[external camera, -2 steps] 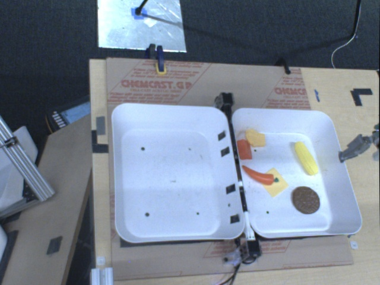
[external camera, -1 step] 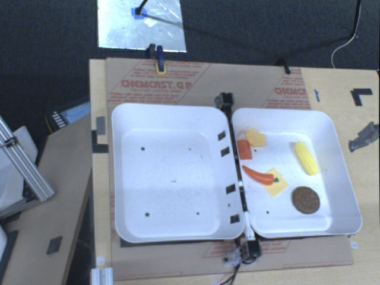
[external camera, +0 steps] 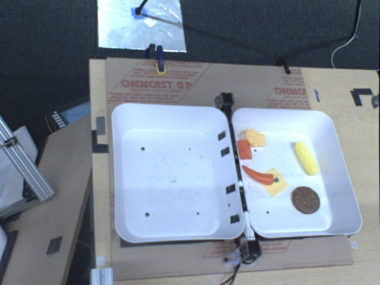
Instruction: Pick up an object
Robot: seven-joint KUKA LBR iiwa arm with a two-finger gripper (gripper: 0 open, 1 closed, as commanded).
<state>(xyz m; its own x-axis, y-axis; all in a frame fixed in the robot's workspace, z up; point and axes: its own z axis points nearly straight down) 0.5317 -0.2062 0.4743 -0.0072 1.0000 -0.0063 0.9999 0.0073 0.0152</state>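
Two bins sitting side by side on bench (external camera: 196, 76). Right bin (external camera: 341, 159) holding corn cob (external camera: 306, 157), round patty (external camera: 306, 200), pepper (external camera: 259, 174) lying on cheese slice (external camera: 276, 184), two blocks (external camera: 250, 143) near divider.

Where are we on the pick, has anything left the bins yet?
Nothing looks picked yet. All the items lie in the right white bin: yellow corn cob, round brown patty, red chili pepper on a flat yellow cheese slice, small orange-red block and pale yellow chunk. Nothing is in hand. The whole grasp and lift remain.
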